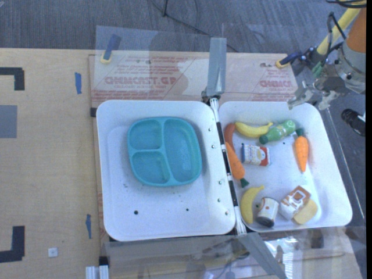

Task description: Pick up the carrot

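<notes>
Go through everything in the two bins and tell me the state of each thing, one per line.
Plate: flat in left bin, nothing on it.
Right carrot: lying loose.
Left carrot: lying by the divider.
Green bottle: on its side.
Can: tipped over.
Upper banana: lying, touching bottle.
Gripper: above bin's far corner.

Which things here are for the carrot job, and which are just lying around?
For the job: carrot, second carrot, end effector.

Lying about: two bananas, green bottle, small carton, can, blue plate.
</notes>
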Available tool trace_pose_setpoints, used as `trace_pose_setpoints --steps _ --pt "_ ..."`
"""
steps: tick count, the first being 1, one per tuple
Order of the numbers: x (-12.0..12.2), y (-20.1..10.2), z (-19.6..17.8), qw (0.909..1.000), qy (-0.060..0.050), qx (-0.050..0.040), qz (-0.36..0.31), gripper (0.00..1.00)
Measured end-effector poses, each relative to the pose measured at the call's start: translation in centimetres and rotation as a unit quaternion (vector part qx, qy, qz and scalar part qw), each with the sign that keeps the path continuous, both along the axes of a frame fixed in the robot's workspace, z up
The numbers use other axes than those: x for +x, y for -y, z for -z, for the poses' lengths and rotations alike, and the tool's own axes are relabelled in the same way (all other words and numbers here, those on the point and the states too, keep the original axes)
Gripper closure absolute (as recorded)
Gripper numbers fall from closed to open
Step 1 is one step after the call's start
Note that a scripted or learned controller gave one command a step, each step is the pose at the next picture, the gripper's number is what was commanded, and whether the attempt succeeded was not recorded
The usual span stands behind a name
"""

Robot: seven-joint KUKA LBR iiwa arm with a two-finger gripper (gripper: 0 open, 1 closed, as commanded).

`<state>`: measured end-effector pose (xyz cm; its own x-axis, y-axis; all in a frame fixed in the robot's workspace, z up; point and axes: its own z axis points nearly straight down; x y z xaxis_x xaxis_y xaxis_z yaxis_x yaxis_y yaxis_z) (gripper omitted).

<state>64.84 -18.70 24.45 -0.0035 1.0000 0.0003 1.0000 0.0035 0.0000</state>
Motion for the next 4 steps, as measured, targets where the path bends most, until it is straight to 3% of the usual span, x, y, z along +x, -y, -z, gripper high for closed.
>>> trace_pose_setpoints --steps 1,2,3,4 --pt "-3.8 3.7 9.6 0.9980 0.000 -0.0004 0.064 0.00" --pt "-3.5 2.5 14.7 0.9985 0.003 0.0022 0.054 0.00" --pt "-3.5 2.6 13.7 0.9985 0.004 0.0004 0.055 1.00" --pt "0.2 -0.7 4.9 0.9942 0.001 -0.0008 0.107 1.00"
